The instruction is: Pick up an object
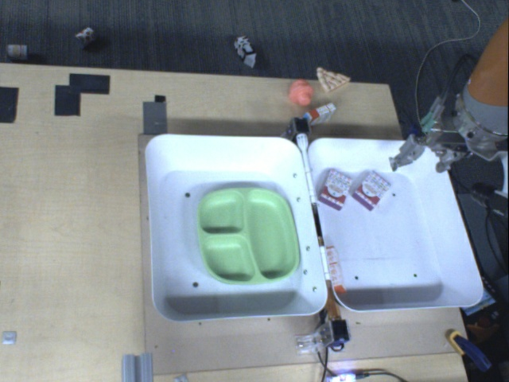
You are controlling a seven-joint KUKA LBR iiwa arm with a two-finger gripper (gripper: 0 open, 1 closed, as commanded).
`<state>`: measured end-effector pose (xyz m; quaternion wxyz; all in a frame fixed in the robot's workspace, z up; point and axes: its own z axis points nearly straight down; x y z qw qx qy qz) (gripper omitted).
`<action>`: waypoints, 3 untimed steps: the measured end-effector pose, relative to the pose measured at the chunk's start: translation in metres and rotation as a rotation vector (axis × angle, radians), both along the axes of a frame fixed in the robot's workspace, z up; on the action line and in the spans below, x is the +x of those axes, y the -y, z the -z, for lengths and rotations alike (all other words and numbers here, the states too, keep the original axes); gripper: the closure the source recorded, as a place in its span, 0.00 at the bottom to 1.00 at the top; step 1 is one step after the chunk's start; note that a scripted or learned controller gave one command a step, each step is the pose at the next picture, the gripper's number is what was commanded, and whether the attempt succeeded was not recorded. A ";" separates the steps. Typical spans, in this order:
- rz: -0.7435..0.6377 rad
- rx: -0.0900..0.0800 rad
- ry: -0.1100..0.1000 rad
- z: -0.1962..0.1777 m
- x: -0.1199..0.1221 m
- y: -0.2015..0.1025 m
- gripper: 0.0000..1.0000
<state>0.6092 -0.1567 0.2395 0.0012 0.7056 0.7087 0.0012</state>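
Two small red-and-white packets lie side by side in the right bin [413, 245], near its far left corner: one packet [336, 189] and a second packet [371, 189] just to its right. My gripper [420, 160] hangs over the far right part of that bin, a short way right of the second packet. It is open, with nothing between its fingers. One fingertip [400, 157] points toward the packets.
A green divided plate [246, 233] lies in the left bin [171, 173]. Behind the bins on the bench sit a pink ball [301, 92], a wedge-shaped toy [332, 79] and a small tube [320, 114]. Cables run at the far right.
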 end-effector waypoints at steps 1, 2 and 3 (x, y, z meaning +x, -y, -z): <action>0.002 -0.002 0.009 0.141 0.021 -0.025 0.00; 0.000 -0.002 0.011 0.131 0.022 -0.026 1.00; -0.001 0.001 0.002 0.035 0.001 -0.095 1.00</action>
